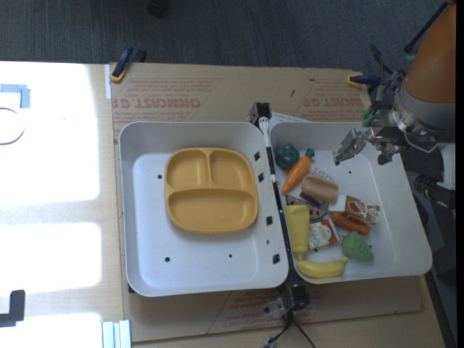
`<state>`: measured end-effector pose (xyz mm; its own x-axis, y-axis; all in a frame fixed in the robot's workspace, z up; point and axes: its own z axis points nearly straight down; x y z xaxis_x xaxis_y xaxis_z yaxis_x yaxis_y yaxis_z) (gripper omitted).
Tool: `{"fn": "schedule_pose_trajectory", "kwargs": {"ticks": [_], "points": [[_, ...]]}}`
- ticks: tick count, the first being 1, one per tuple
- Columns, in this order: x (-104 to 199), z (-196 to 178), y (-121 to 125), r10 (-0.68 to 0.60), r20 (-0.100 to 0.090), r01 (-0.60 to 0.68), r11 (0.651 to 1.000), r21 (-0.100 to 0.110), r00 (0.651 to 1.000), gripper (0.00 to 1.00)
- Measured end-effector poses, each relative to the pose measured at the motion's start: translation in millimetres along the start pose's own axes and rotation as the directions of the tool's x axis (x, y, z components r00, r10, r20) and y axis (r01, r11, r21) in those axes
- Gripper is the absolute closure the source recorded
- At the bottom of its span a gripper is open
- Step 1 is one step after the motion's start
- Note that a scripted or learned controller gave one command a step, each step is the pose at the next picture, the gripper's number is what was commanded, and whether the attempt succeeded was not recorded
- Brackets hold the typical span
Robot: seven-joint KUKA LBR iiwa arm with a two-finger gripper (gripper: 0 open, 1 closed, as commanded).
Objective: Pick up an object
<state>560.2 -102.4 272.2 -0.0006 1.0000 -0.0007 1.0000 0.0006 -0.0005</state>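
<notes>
The arm enters from 3 o'clock, cut off by the frame edge so that little more than its orange band and grey wrist can be seen. The gripper point(353, 148) hangs over the upper part of the right bin point(403, 216), near its 12 o'clock rim. Its two fingers look slightly parted with nothing between them, though they are small and blurred, and whether they touch the bin floor cannot be told.

The toys crowd the left and lower half of the right bin, several overlapping so their outlines are hard to separate. An orange carrot point(296, 173) lies tilted against the divider at about 10 o'clock of the bin, with a dark green round item point(287, 153) just above it. A brown bread-like roll point(320, 189) sits at the centre, and something dark and partly hidden is tucked beneath its lower left. A yellow bottle point(296, 228) lies along the left wall, a banana point(321, 268) rests at 6 o'clock, and a green broccoli-like piece point(357, 248) is just to its right. A small printed packet point(361, 210) and an orange-red stick point(350, 222) lie at about 4 o'clock; the print is unreadable.

In the left bin point(145, 216), a yellow divided plate point(211, 189) sits slightly above centre.
</notes>
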Motion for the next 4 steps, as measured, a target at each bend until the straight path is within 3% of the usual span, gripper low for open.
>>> {"fn": "schedule_pose_trajectory", "kwargs": {"ticks": [1,2,3,4], "points": [[8.3,180.1,-11.6,0.081,-0.001,-0.081,0.997,0.001,0.997,0.0],[7.8,170.3,-10.8,0.085,-0.001,-0.085,0.996,-0.001,0.996,1.0],[7.8,170.3,-10.9,0.084,-0.001,-0.084,0.996,0.0,0.996,0.0],[-5.4,179.8,-44.9,-0.16,-0.001,0.16,0.987,-0.001,0.987,0.0]]}}
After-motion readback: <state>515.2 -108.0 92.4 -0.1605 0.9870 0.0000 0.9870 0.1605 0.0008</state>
